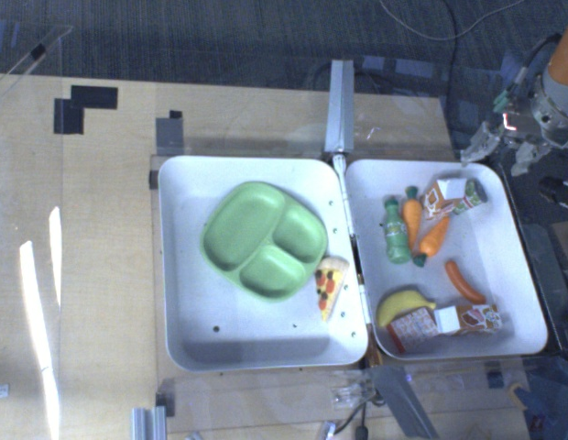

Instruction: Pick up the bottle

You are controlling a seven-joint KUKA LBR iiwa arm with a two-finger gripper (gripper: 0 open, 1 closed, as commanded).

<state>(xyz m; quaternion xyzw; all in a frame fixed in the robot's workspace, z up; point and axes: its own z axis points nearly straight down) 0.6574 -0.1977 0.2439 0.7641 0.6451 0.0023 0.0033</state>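
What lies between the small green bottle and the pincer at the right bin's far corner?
In the camera view, two orange carrots and a small carton lie between the green bottle and the pincer.

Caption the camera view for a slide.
Green bottle lies beside carrots in the right bin; the tool hovers off its top-right corner.

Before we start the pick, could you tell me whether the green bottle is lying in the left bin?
No, the green bottle lies in the right bin, beside a carrot.
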